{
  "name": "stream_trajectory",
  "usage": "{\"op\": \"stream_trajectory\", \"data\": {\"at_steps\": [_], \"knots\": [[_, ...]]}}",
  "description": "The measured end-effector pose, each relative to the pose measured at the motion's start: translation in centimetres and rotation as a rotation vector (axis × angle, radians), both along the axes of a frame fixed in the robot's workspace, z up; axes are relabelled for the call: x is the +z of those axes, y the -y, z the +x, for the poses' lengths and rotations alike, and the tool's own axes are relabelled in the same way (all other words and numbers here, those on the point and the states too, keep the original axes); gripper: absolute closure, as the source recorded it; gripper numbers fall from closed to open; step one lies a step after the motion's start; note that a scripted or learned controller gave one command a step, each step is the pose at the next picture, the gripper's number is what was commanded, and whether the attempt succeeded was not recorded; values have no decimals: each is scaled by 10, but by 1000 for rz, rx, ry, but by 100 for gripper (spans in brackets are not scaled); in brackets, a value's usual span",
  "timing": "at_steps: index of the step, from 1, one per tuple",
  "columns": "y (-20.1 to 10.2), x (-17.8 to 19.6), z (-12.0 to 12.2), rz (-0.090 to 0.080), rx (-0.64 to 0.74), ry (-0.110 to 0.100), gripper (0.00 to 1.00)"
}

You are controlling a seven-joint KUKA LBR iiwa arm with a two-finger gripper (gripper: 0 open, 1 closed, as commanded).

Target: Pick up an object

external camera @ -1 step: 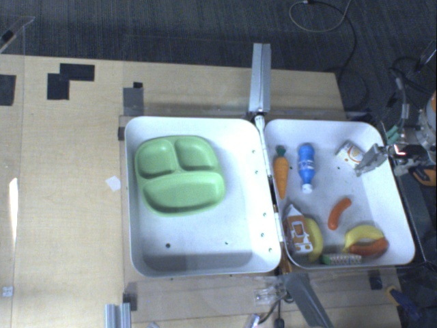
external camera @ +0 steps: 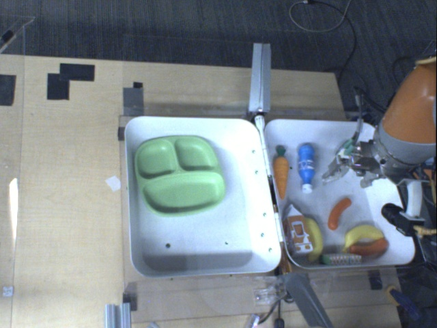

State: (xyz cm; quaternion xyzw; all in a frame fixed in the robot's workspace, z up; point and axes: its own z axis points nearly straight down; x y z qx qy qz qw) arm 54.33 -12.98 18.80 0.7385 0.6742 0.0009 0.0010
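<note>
Jaws [external camera: 334,173] apart, holding nothing | I'd centre over the blue plastic bottle [external camera: 305,164]; descend straight; then close

My hand [external camera: 348,161] hangs over the right bin [external camera: 403,255], near its far right corner, fingers spread, nothing between them. Below it lie a blue bottle [external camera: 306,165], a carrot [external camera: 280,174], a red sausage [external camera: 339,212] and a banana [external camera: 362,236]. The left bin [external camera: 198,258] carries a green divided tray [external camera: 180,173].
</note>
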Motion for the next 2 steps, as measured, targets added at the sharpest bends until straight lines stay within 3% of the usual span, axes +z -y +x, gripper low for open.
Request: {"op": "stream_trajectory", "data": {"at_steps": [1, 2], "knots": [[18, -99, -41, -1, -105, 10, 0], [17, -86, -38, -1, -103, 18, 100]]}}
